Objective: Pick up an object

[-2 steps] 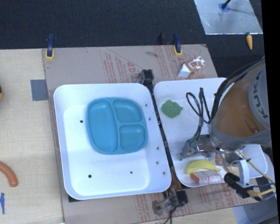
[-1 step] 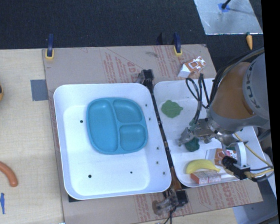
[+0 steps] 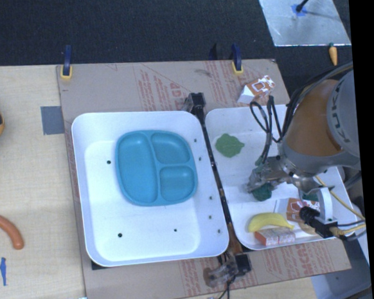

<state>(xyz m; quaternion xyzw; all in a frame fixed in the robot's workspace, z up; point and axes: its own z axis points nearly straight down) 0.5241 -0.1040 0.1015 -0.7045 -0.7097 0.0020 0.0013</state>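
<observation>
Looking down from the fixed camera: the arm (image 3: 321, 128) comes in from the right and hangs low over the right bin (image 3: 236, 117), with the gripper (image 3: 265, 183) down near the middle of it. There's a small dark green thing (image 3: 262, 193) right at the tip, touching or nearly so, but I honestly can't tell whether the gripper is wide, narrow, or has anything clamped, because the wrist hides too much.

My guess on the step: it's in the reach or grab part of the pick, right down at the object, nothing lifted clear yet. The next move needs a solid close on that dark green thing and then a straight lift, without snagging the black cables (image 3: 267, 123) looping beside the wrist.

Containers:
- The left bin (image 3: 93, 185) has a blue divided plate (image 3: 156, 166) sitting toward its upper middle, and that's it.
- The right bin holds a flat green leaf-shaped piece (image 3: 228, 145) near the top left, the dark green thing under the gripper, a banana (image 3: 269, 222) near the front edge, a small reddish box (image 3: 276, 236) just below the banana, and an orange-and-white packet (image 3: 298, 206) to the right of it.

Outside the bins, a sausage (image 3: 8, 230) lies on the bench far left.
</observation>
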